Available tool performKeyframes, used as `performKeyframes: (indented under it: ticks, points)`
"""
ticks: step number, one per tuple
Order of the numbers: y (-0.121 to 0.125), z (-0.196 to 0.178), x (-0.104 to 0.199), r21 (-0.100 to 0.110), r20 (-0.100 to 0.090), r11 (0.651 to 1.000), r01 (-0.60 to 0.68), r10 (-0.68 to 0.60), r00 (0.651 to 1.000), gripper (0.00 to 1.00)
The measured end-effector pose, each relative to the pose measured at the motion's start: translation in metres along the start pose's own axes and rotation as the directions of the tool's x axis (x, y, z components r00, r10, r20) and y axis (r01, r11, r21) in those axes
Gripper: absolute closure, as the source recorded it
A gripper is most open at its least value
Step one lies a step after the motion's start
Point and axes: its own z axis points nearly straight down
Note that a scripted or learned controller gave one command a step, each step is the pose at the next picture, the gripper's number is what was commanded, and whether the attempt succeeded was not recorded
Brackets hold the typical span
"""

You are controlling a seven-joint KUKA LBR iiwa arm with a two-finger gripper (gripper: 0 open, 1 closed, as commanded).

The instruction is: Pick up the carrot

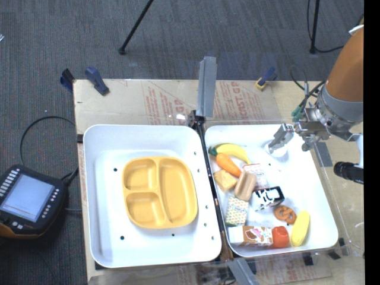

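Even, fairly bright overhead light fills the scene, with soft, faint shadows. The two white bins (101, 159) are the brightest areas and look slightly washed out, with a small glare spot near the top of the divider between them. The grey carpet (71, 28) looks dim and grainy. The picture is low in resolution and slightly soft; labels on small packages are unreadable.

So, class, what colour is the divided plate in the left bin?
Yellow; the plate shows clearly in the camera view.
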Motion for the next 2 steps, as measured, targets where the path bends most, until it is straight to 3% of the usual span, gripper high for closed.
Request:
performKeyframes:
  ticks: [1,2]
  points:
    - [0.054,0.147,0.047,0.014,-0.003,0.998,0.064,-0.064,0.998,0.0]
    - [0.037,0.174,0.047,-0.014,0.002,1.0,-0.006,0.006,1.0,0.0]
